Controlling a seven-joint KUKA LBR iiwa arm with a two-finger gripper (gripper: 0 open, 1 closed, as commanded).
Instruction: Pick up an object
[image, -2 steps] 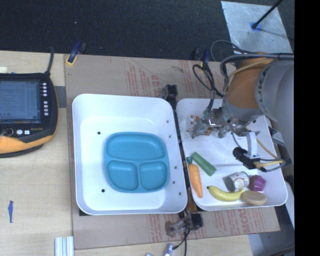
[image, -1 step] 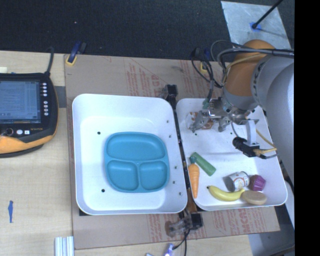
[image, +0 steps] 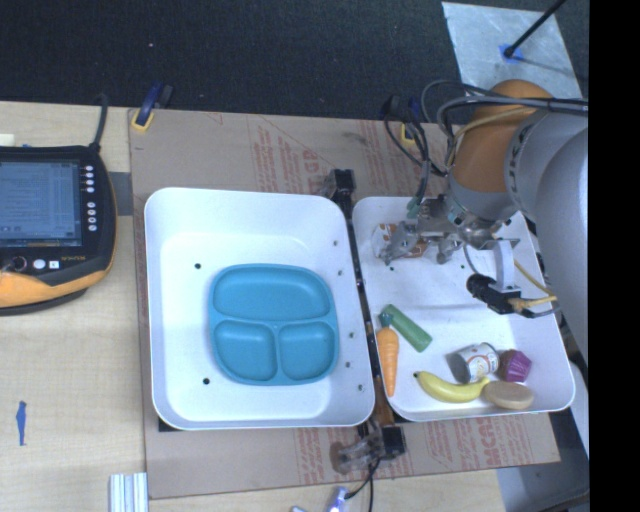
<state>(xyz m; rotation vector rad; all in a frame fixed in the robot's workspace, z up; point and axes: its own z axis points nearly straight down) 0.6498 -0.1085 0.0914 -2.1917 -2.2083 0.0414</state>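
Observation:
The right bin (image: 440, 285) holds toy food along its near side. A green cucumber (image: 407, 327) and an orange carrot (image: 388, 359) lie by its left wall. A yellow banana (image: 450, 388), a small white can (image: 477, 358), a purple piece (image: 515, 365) and a tan bun (image: 508, 395) crowd the front right corner. My gripper (image: 412, 243) hangs over the far left part of this bin, well back from the food. Nothing shows between its fingers.
The left bin (image: 175, 300) carries a blue three-compartment plate (image: 273, 322). An orange-edged teach pendant (image: 48, 225) rests on the bench at far left. A black cable end (image: 492, 293) dangles over the right bin beside the arm.

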